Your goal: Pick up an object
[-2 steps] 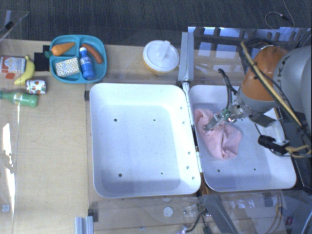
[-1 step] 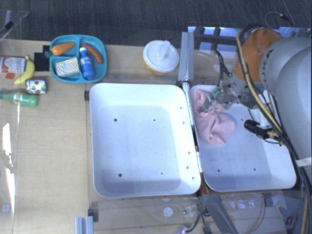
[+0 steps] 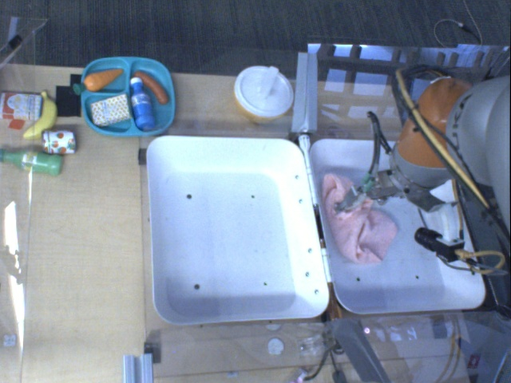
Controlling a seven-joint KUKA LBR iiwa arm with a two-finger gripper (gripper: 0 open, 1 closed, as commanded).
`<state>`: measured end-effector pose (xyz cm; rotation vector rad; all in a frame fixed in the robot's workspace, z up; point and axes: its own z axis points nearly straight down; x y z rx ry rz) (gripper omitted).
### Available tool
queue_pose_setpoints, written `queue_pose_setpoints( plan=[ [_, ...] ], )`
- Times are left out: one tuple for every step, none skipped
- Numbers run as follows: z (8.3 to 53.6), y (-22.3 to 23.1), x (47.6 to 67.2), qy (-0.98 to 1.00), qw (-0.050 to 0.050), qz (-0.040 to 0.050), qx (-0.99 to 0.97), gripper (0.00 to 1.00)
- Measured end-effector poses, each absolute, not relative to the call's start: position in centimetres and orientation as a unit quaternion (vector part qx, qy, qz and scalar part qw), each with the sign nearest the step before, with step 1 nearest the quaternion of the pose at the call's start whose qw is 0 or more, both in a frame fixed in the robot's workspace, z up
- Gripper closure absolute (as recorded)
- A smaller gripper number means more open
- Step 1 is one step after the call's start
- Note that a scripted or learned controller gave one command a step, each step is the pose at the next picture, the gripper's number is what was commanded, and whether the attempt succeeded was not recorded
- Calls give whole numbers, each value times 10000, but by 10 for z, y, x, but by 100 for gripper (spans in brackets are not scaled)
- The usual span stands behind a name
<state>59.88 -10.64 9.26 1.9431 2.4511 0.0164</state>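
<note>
A crumpled pink cloth (image 3: 359, 223) lies in the right bin (image 3: 415, 294), toward its left side. My gripper (image 3: 357, 199) reaches in from the right and sits low over the cloth's upper middle, its tips touching or pressing into the fabric. The arm, grey with an orange band, fills the upper right of the bin. The cloth rests on the bin floor.
The left bin (image 3: 231, 222) sits beside the right one, a ridge between them. Behind the bins stand a blue divided plate (image 3: 164, 94) with toy food and a white lidded cup (image 3: 264, 92). Small toy items lie at the far left. Cables trail at the right bin's right edge.
</note>
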Motion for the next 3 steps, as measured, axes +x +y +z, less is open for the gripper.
queue_pose_setpoints(
  plan=[
    [102, -103, 600, 7846, 55, 71, 6199, 100],
    [241, -79, 649, 7338, -3, -9, 6793, 100],
    [264, -39, 640, 7672, -12, -18, 6415, 100]
  ],
)
